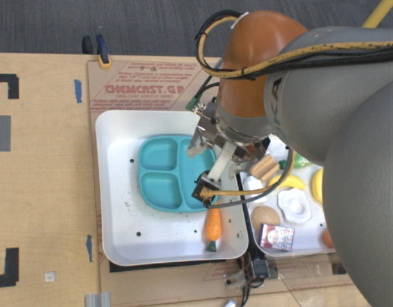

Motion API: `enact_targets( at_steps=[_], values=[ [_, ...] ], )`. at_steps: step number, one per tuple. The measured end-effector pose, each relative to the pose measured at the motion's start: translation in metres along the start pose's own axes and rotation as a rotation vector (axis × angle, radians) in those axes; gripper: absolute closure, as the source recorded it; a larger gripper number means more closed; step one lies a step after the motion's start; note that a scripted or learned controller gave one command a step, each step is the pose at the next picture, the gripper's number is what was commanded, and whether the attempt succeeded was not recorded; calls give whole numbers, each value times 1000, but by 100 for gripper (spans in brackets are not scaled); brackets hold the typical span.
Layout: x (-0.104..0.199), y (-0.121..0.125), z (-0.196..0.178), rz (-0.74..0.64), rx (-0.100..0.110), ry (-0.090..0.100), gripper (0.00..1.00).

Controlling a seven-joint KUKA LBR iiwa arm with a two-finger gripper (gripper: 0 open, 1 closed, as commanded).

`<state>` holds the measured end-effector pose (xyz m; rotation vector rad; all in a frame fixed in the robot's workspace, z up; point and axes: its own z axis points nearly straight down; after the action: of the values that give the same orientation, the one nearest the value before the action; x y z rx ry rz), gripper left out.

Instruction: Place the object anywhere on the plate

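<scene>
Nearest: a toy carrot (213, 225) lay in the left bin (120, 235), hard by the wall shared with the right bin. Green top pointed to the near rim, orange tip toward the plate. Judged the task's thing, as it was the only loose item in that bin.

Handling, by guess: light, rigid plastic with a smooth, tapered body, likely to slip out toward the thin end. Best taken across the thick orange middle, square to its length. The close bin wall left little room on that side.

Farther: the claw (198, 144) hung over the far right edge of the teal plate (159, 184), apart from the carrot, which lay nearer the camera. Could not tell the claw's opening, and nothing was seen in it.
</scene>
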<state>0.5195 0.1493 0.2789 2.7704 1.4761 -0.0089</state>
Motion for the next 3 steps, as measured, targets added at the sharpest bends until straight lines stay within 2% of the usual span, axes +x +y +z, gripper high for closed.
enact_targets(
  at_steps=[3],
  values=[
    [0, 0, 0, 0, 0, 0, 0]
  ],
)
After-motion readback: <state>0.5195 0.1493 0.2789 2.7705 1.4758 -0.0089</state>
